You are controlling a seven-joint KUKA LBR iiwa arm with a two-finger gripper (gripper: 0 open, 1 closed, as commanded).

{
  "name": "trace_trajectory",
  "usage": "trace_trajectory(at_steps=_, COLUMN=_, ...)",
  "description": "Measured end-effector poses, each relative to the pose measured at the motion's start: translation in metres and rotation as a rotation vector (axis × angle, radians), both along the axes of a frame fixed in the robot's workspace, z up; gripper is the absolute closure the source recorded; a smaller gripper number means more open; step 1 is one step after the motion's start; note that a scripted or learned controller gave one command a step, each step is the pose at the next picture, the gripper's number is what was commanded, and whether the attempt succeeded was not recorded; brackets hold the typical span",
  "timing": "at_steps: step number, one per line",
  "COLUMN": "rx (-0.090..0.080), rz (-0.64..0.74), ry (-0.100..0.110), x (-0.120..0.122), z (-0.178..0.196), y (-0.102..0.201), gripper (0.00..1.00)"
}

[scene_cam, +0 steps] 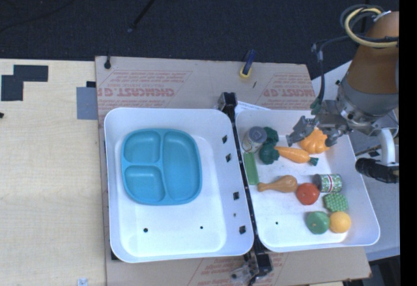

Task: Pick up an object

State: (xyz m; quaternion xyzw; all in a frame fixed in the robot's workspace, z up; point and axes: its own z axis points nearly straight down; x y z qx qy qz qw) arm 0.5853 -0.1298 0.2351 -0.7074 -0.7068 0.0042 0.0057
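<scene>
The right bin (365, 226) holds several toy foods. My gripper (317, 133) hangs over its back right part, below the arm's orange band (376, 63). An orange-yellow toy (315, 142) sits between the two grey fingers, which are closed on its sides. Just below and left of it lies an orange carrot (293, 154). Further items are a dark green vegetable (268, 153), a tan gourd (279, 184), a red tomato (307, 194), a small labelled can (329, 182), a green pepper (317, 222) and a yellow-orange fruit (340, 221).
The left bin (130, 239) holds a blue divided plate (161, 166). A black divider (240, 174) runs between the two bins. A grey can (252, 140) and a green stick (251, 167) lie by the right bin's left wall. A green checkered piece (335, 201) sits near the right wall.
</scene>
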Motion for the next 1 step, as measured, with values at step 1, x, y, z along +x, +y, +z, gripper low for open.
trace_trajectory(at_steps=1, rx=-0.002, rz=0.002, ry=-0.013, x=0.0024, z=0.0068, y=-0.0002, gripper=0.00)
